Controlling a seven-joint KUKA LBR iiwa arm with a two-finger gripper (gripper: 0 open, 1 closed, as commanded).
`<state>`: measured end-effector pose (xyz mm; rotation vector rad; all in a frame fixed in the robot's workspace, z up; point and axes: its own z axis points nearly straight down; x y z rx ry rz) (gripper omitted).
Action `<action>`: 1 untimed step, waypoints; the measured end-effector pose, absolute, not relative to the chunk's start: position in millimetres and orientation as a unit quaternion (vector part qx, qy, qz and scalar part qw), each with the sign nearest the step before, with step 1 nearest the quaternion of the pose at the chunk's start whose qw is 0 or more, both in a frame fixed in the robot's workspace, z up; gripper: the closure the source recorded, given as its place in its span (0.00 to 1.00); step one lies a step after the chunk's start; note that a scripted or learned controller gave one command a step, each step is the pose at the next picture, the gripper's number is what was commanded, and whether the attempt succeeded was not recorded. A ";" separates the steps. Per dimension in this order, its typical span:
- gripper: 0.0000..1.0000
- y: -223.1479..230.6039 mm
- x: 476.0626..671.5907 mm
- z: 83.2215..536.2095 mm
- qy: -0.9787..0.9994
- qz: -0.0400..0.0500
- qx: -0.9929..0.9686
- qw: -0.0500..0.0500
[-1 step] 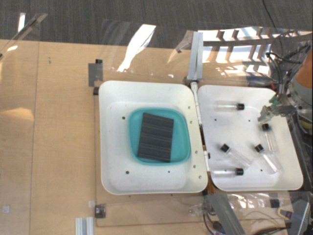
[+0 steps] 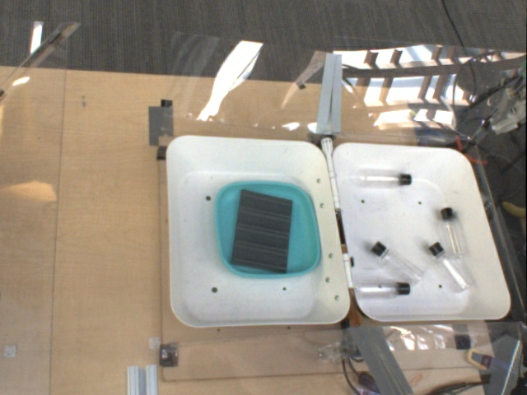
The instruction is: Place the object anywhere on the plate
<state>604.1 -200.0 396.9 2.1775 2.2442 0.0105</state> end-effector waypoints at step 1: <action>0.00 -199.7 604.0 396.1 0.718 0.003 0.696 0.006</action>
